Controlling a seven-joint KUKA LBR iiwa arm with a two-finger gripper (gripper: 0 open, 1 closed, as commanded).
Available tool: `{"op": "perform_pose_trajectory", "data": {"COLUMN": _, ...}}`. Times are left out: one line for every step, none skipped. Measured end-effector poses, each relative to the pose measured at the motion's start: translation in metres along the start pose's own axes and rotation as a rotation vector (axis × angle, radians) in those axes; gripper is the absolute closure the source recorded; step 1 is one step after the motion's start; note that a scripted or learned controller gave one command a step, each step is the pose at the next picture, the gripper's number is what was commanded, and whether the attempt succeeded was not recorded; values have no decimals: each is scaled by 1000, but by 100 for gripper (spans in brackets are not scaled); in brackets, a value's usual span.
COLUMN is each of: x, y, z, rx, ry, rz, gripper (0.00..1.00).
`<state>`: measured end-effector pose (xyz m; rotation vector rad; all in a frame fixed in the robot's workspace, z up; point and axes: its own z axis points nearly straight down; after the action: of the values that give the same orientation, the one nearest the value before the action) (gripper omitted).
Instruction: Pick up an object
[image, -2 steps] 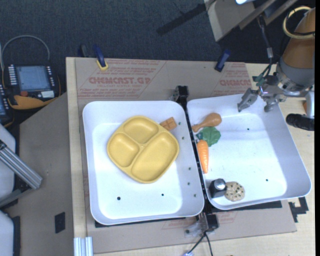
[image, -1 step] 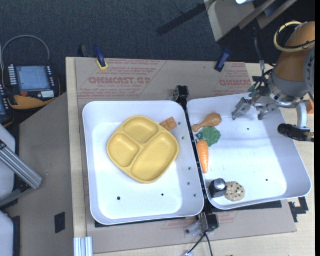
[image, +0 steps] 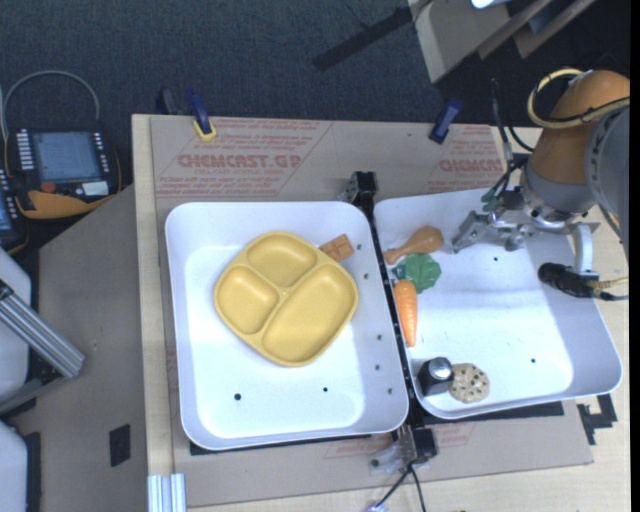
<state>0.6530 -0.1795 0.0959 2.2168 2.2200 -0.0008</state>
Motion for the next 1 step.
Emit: {"op": "perform_pose_trajectory", "data": {"x": -1, "y": 2, "z": -15, "rx": -10, "ry": -4, "rz": -1, "gripper": 100}}
